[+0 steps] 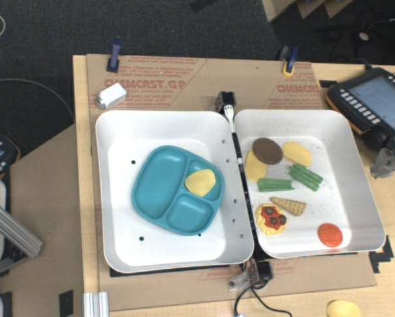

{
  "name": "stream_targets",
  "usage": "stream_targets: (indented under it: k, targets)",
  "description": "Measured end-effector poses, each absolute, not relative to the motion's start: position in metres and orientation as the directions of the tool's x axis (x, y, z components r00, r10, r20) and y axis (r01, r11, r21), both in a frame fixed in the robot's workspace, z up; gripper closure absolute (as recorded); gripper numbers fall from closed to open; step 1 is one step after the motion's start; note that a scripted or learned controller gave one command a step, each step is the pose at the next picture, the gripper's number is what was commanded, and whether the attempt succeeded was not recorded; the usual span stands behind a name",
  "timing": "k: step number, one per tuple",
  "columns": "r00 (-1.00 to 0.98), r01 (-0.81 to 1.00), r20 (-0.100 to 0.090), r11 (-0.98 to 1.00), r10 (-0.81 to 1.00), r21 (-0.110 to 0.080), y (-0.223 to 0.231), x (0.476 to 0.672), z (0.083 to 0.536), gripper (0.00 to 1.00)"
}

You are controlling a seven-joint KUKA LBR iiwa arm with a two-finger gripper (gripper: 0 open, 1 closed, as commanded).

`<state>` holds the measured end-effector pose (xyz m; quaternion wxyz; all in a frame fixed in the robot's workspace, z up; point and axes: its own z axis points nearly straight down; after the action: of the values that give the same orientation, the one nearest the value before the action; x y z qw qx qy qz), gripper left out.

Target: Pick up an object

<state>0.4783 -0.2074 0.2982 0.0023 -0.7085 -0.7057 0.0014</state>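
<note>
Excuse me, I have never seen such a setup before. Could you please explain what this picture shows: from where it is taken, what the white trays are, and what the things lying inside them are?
One fixed camera looks down at a slant on a workbench where a robot arm is meant to pick things up. Two shallow white bins sit side by side. The left bin holds a blue divided plate with a pale yellow toy food piece in one compartment. The right bin holds toy food: a brown disc, yellow pieces, green beans, a small pizza slice, a cone and an orange-red round piece. A handheld control pad lies at the upper right.
</note>
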Motion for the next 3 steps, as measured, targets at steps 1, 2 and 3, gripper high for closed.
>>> stream_targets:
  k: [1, 2, 3]
  targets:
    - [-0.005, 1.0, -0.002, 0.005, 1.0, 0.008, -0.166, 0.481, 0.345, 1.0]
    - [0.005, 1.0, 0.001, -0.005, 1.0, -0.006, -0.216, 0.478, 0.29, 1.0]
    - [-0.008, 1.0, -0.001, 0.008, 1.0, 0.007, -0.145, 0.481, 0.337, 1.0]
